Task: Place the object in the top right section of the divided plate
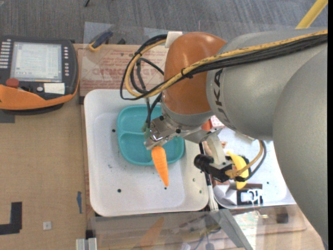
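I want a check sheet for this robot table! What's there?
Surface: brown bench bearing left bin and right bin, both white.
Job's things: teal plate in left bin; carrot over its lower right rim.
Clutter: yellow thing in right bin.
Grippers: hand right above carrot's thick end; grip hidden.
Cables: yellow and black cables loop off arm.
Surroundings: pendant at left; grey carpet.

Bright, even room light, soft shadows.
The white bin point(99, 155) glows near washed out; the grey arm point(291, 98) at three o'clock looms soft and blurred, a dull sheen on its orange band point(192, 72).
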`<state>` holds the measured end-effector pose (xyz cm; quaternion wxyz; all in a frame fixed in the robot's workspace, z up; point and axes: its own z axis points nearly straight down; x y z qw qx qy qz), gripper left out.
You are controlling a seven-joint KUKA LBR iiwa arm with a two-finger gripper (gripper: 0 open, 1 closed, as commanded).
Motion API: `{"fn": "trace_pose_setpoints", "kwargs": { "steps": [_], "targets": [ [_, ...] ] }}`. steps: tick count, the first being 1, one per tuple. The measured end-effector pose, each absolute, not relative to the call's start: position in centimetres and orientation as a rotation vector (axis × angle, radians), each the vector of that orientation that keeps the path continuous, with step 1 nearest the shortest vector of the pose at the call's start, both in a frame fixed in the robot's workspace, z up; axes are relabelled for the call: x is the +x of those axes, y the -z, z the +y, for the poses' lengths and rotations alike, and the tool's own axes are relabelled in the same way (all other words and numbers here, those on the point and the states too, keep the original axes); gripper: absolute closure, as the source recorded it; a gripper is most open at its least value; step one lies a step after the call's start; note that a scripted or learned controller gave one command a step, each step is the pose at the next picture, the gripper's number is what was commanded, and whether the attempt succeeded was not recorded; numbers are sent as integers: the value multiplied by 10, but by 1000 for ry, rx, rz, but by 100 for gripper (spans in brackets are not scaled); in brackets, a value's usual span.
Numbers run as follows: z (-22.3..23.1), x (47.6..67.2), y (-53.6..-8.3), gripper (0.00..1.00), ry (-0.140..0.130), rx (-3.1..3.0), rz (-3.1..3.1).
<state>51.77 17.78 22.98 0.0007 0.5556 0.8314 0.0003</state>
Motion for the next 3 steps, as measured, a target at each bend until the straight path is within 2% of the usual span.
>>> {"fn": "trace_pose_setpoints", "kwargs": {
  "steps": [1, 2, 3],
  "targets": [
    [200, 501, -400, 100, 2, 2030, 2397],
    [217, 547, -342, 100, 4, 1869, 2526],
    [187, 536, -287, 100, 1, 1831, 2553]
  ]
}}
